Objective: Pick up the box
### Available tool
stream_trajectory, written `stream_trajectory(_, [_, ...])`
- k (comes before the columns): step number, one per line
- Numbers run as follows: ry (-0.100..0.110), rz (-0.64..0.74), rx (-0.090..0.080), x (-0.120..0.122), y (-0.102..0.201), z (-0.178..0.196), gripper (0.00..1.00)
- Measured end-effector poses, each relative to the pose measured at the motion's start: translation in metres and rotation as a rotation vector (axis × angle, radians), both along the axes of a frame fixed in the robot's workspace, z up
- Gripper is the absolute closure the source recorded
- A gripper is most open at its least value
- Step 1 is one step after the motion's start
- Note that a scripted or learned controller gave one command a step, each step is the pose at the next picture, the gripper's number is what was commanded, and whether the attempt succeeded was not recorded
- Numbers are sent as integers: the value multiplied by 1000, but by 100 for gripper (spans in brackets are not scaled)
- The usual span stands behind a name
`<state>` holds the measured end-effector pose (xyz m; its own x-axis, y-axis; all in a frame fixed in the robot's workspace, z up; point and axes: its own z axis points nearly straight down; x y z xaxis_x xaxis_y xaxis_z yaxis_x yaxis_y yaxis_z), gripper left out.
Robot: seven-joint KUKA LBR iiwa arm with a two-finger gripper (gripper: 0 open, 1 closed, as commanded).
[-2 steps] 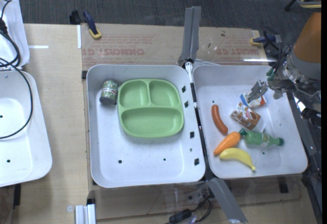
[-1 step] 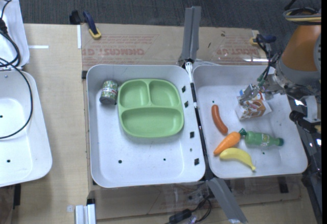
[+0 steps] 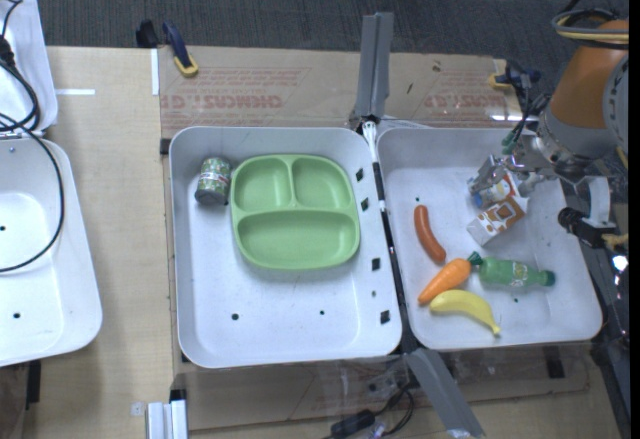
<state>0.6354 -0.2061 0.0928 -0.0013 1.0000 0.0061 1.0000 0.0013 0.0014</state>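
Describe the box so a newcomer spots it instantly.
Look in the right white bin, toward its upper right, directly under the gripper. The small white-and-brown carton box lies there tilted, the one angular printed item; the sausage, carrot, bottle and banana are rounded.

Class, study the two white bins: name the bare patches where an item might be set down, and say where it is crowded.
Left bin: bare floor below the green plate. Right bin: bare patch at the top left, above the sausage. Crowded: lower right, where carrot, banana, bottle and box cluster beside the claw.
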Motion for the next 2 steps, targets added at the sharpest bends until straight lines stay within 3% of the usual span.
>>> stream_trajectory(1, [-3, 2, -3, 1, 0, 10, 100])
stream_trajectory(2, [-1, 59, -9, 24, 21, 154, 100])
